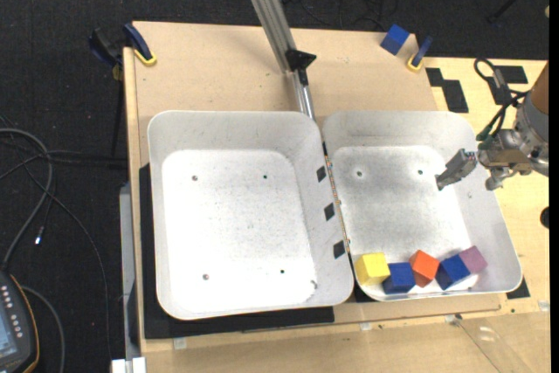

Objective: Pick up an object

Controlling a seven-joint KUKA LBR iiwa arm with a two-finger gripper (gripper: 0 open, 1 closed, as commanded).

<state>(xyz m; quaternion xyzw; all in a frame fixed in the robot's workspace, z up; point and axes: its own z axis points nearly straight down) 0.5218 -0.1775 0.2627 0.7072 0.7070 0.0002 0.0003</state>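
Along the front edge of the right bin (393,135) lies a row of small blocks: a yellow block (373,266), a blue block (400,278), an orange block (425,265), a second blue block (452,272) and a purple block (473,259). My gripper (477,172) hangs over the bin's right rim, well behind the blocks. It is open, with nothing between its fingers (454,169).
The left bin (175,135) sits beside the right one, touching it along the middle. A blue cube (396,38) rests on the wooden bench at the back right. Clamps (140,45) grip the bench's back corners. A slanted metal pole (266,0) crosses above the bins' back edge.
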